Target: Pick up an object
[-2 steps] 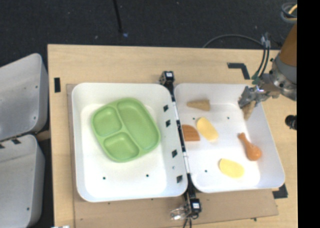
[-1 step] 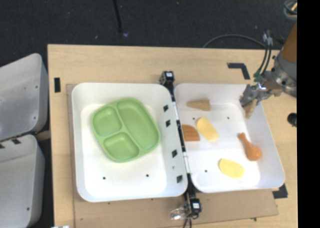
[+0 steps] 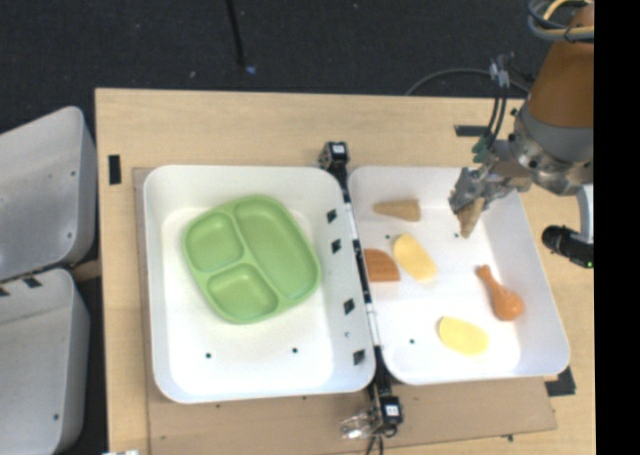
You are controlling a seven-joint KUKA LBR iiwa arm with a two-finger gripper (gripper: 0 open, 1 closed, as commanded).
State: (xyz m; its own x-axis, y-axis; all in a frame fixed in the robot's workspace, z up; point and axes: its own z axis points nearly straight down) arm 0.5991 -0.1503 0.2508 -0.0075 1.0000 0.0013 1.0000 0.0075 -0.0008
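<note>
Hovering gripper (image 3: 468, 215) (right bin (image 3: 530, 243)), nothing touched

Arm (image 3: 558, 93): bulky rounded casing, wide orange band over a grey wrist section with a silvery flange ring beneath. Thin dark cables loop off the wrist's left side; a yellowish cable curls at the top. Gripper (image 3: 467, 205): small grey metal assembly, dark brackets, tapering to slim dark fingers.
</note>
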